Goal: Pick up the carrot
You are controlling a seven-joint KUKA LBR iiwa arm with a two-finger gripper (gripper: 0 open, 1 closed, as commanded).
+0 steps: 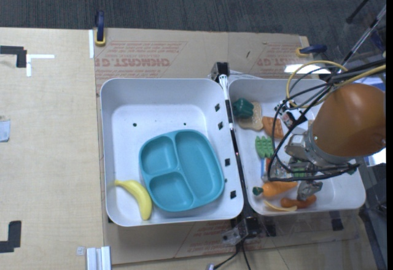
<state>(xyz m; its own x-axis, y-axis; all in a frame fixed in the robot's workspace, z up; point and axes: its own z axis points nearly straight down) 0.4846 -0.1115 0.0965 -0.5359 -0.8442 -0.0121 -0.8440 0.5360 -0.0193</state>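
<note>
Hovering low over the right bin [344, 201], our tool [301, 180] sits beneath the orange wrist band, tangled in its own cables — we cannot tell from this slanted view how it is set, so we make no claim that anything is held. The carrot [277, 189] lies just beside the tool on its near-left side, its orange body running toward the tool and its green tip [258, 191] pointing away, toward the wall shared with the left bin [123, 103].

To do this step well, we judge that the tool should centre over the thick middle of the carrot, not its tapered end, and close across the short width. Crowding is the worry: an orange slice [281, 205] and a reddish piece [305, 200] rest just nearer than the tool, close against the carrot, and a green ridged vegetable [264, 146] lies beyond it. A descent off line could pinch a neighbour or nudge the carrot against the bin wall.

Farther beyond the tool are a teal pepper-like toy [243, 106] and another orange piece [272, 126] — similar in colour, so we should not mistake it for the target. The blue tray [181, 169] and banana [138, 196] in the left bin lie well clear.
</note>
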